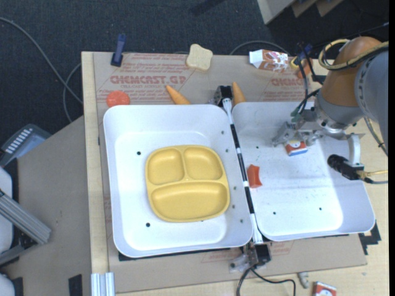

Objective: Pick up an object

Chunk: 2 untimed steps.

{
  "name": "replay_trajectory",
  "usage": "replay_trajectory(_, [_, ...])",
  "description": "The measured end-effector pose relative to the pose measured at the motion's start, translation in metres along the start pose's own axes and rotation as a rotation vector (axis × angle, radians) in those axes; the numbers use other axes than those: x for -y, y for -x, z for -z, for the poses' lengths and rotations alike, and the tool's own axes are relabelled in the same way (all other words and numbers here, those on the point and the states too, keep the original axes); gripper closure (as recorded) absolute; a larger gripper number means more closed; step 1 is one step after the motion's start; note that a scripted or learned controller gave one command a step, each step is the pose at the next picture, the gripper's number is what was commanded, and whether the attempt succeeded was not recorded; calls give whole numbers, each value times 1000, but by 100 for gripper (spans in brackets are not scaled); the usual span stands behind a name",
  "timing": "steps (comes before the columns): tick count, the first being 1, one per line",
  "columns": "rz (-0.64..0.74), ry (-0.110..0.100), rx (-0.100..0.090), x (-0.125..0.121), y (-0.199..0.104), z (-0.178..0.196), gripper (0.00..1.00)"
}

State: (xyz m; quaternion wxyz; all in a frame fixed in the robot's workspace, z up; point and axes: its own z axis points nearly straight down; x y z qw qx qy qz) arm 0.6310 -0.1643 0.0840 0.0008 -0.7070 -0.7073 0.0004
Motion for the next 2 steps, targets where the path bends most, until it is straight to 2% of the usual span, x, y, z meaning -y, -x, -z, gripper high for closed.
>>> replay_trajectory(1, [1,4,2,-1,0,11,100])
replay_trajectory(2, [1,-5,-1,-23,-70,0,100])
